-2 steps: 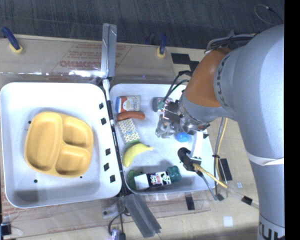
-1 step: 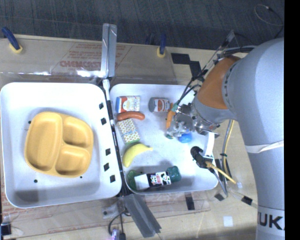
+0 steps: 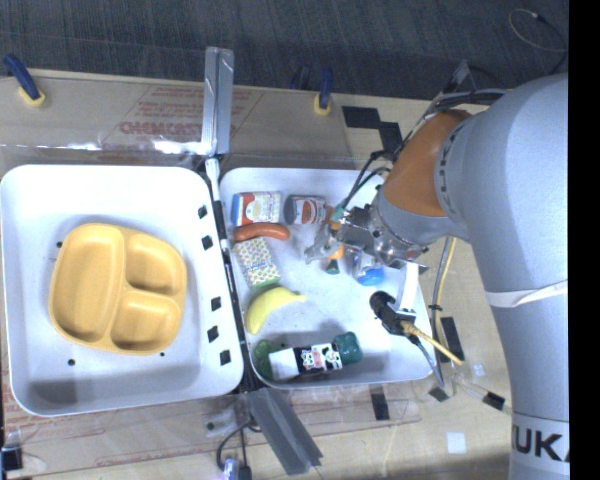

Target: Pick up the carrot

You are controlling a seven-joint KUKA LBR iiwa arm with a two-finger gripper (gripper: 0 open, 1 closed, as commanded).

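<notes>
A small orange piece, which I take for the carrot point(image 3: 333, 261), lies in the right bin point(image 3: 410, 368) near its middle right, mostly covered by the gripper. The gripper point(image 3: 332, 245) is low over it, reaching in from the right under the grey arm with its orange band point(image 3: 417, 176). Whether the carrot is touched or sits between the gripper's parts cannot be made out from this angle.
The right bin also holds two cans point(image 3: 257, 208) point(image 3: 305, 210), a reddish sausage point(image 3: 262, 233), a patterned pack point(image 3: 258, 262), a banana point(image 3: 270, 304), a green bottle point(image 3: 310, 357) and a blue object point(image 3: 370, 274). A yellow divided plate point(image 3: 118, 286) lies in the left bin point(image 3: 25, 368).
</notes>
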